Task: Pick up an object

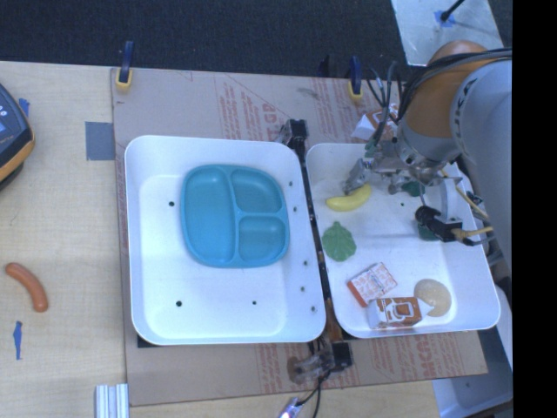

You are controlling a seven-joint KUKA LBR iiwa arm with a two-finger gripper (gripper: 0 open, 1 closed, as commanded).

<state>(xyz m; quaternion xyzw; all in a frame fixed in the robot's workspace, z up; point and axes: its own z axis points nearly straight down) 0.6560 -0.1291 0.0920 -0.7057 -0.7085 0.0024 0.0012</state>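
Carefully, I'd centre the gripper (359, 179) on the banana (348, 200); its fingers look spread, though blurred.

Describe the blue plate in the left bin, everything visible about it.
The blue plate is a light turquoise divided tray, plastic by the look of it, with rounded corners and three compartments: one long section on the view's left and two smaller ones stacked on the right. It lies flat, right side up, slightly rotated, in the upper middle of the left bin. Its compartments hold nothing. Only the bin floor touches it.
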